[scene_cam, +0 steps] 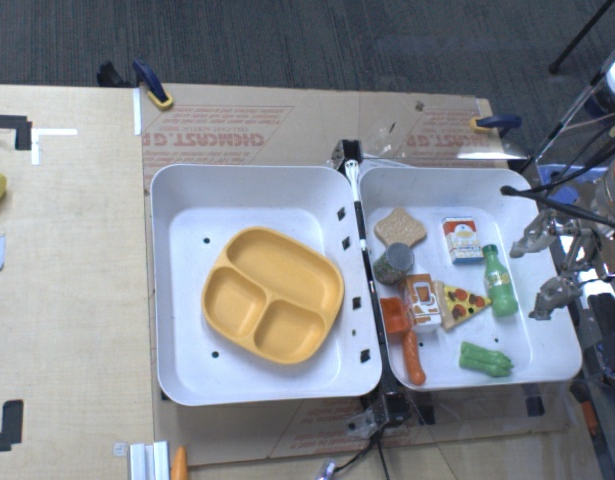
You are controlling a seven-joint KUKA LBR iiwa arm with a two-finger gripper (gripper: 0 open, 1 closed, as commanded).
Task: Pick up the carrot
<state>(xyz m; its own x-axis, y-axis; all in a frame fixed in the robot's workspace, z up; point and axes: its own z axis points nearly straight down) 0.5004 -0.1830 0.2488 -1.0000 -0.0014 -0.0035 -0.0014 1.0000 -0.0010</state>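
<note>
Reading mirrored, cardboard print sits behind the carrot.

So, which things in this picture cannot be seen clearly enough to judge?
- The metal hand sits at the camera view's right edge, against cables; whether it is open is unclear.
- The long orange carrot lies against the right white bin's wall; its upper end blends into an orange-red block.
- The print on the small red-and-white carton is too small to read.

The flat brown cardboard sheet under the bins bears red printing, upside down and mirrored, too blurred to read. The small red-and-white carton carries a label, illegible.
</note>
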